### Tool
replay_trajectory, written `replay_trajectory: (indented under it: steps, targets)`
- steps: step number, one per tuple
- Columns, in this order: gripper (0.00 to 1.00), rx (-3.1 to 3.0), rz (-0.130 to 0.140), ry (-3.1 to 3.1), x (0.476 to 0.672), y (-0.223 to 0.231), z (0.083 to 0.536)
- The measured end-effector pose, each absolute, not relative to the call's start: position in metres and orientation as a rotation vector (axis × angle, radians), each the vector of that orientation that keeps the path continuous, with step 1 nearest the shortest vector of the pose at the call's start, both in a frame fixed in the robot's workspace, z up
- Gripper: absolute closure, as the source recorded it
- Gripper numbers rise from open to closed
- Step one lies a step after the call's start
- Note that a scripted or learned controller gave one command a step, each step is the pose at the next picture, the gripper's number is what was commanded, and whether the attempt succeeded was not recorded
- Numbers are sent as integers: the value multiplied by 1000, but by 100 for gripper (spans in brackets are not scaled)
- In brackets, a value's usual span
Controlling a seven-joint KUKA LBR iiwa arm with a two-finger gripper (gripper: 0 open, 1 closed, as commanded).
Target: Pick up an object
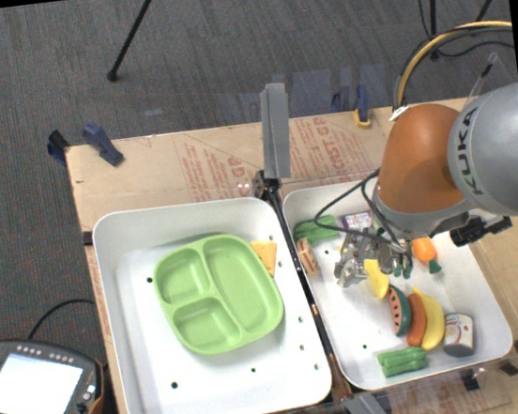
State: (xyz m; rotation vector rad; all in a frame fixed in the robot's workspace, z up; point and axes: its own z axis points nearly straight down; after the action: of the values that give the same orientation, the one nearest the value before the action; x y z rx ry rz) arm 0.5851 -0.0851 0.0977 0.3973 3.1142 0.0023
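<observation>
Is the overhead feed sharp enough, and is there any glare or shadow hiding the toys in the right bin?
Camera view: evenly lit, no strong glare; the gripper is slightly soft; the arm overhangs the right bin; banana and green divided plate read clearly.

**Bench and what rests on it**

A bench (168, 166) topped with brown printed cardboard is seen from above at a slant; two shallow white bins are set on it side by side, their inner rims just touching along a dark divider; the left bin (128, 361) is the larger in view; the right bin (487, 299) lies under the arm's reach; a grey upright post (276, 133) is fixed at the bench's far edge, between the bins; blue clamps (101, 142) are seen at the far left corner, and another clamp (360, 105) at the far edge toward the right.
</observation>
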Motion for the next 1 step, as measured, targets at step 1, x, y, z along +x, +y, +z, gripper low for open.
replay_trajectory:
  steps: [1]
  targets:
    - [100,375,3,3104,595,-55,236]
